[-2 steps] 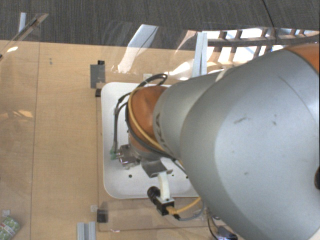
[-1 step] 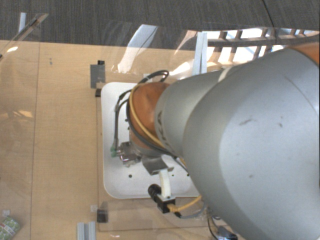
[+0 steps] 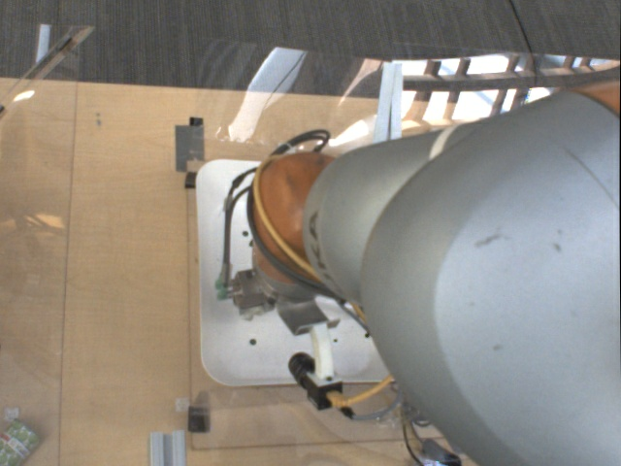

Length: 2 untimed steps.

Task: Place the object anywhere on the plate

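Observation:
My arm reaches in from the right, and its big grey body (image 3: 466,280) covers most of the bench. The orange band (image 3: 281,212) and the wrist hang over the left white bin (image 3: 218,260). Below the band, my gripper (image 3: 260,297) appears from above as a grey block with cables, pointing down into the bin. The wrist hides whatever is beneath it. The arm also hides most of the bin floor and the area to its right. The bare strip of bin floor along the left and front edges is plain white.
Black brackets sit at the bin's far left corner (image 3: 194,146) and near left corner (image 3: 198,417). Light wooden bench top (image 3: 107,280) stretches to the left. A small green and white item (image 3: 15,442) lies at the bottom left edge.

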{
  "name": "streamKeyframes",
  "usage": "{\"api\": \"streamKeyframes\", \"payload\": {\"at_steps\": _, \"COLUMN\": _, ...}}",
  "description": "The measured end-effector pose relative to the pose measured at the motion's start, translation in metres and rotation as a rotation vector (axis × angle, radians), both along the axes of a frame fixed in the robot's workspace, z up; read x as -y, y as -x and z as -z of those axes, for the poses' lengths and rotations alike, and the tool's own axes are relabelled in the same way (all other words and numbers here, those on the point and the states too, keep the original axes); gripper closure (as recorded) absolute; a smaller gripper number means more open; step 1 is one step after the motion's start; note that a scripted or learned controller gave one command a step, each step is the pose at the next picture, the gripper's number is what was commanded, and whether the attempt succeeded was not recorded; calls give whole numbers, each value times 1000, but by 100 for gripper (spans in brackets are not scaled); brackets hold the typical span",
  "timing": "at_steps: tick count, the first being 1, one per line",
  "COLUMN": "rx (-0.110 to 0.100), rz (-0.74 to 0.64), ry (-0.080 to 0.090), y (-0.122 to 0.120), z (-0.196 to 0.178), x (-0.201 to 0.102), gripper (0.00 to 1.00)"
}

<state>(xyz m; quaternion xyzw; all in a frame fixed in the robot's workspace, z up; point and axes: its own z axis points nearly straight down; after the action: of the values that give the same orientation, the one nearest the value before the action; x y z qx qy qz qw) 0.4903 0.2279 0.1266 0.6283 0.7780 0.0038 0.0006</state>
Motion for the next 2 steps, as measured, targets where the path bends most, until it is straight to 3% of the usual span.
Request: {"api": "streamKeyframes", "payload": {"at_steps": 2, "rx": 7, "rz": -1, "ry": -4, "y": -4, "z": -21, "x": 0, "gripper": 100}}
